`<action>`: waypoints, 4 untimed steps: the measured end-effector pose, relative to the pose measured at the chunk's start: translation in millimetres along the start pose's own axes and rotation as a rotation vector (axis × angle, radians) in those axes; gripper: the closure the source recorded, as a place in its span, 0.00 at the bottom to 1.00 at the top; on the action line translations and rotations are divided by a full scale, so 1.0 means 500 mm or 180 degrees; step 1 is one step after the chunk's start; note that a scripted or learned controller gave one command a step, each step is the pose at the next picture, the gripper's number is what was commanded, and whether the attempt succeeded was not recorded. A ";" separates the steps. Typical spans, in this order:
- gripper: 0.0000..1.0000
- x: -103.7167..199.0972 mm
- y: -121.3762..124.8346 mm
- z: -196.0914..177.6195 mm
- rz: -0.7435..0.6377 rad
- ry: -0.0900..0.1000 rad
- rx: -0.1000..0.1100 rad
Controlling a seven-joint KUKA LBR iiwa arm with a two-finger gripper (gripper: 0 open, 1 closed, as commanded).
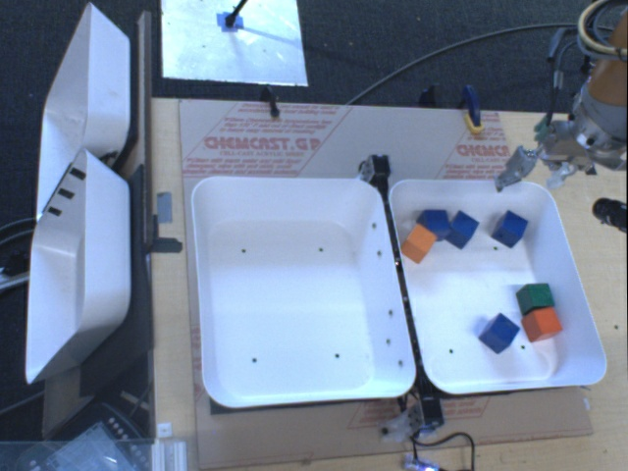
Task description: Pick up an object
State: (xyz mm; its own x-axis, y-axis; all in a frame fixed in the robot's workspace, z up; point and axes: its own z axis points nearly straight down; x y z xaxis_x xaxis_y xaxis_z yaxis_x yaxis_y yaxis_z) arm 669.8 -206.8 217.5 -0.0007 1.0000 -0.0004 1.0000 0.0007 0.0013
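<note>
Gripper (538, 168), fingers spread and empty, poised above right bin (579, 263)'s far rim before descending onto a cube (509, 229).

A cardboard sheet (294, 135) with red lettering lies on the bench under both bins. A square metal plate (235, 29) sits on the dark floor at the far side. Two spare white trays (78, 214) lean at the left. A blue clamp (473, 111) grips the cardboard's far edge.
</note>
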 end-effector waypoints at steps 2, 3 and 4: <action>0.00 0.122 -0.039 0.235 0.0012 -0.0008 -0.0020; 1.00 0.127 -0.040 0.218 0.0001 -0.0002 -0.0010; 1.00 0.282 -0.100 0.052 -0.0018 0.0005 -0.0021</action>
State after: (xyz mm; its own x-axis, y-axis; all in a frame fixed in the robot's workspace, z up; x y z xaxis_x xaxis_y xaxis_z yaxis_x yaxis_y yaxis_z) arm 619.8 -66.0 191.2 -0.0064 1.0000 0.0013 0.9999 0.0064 0.0080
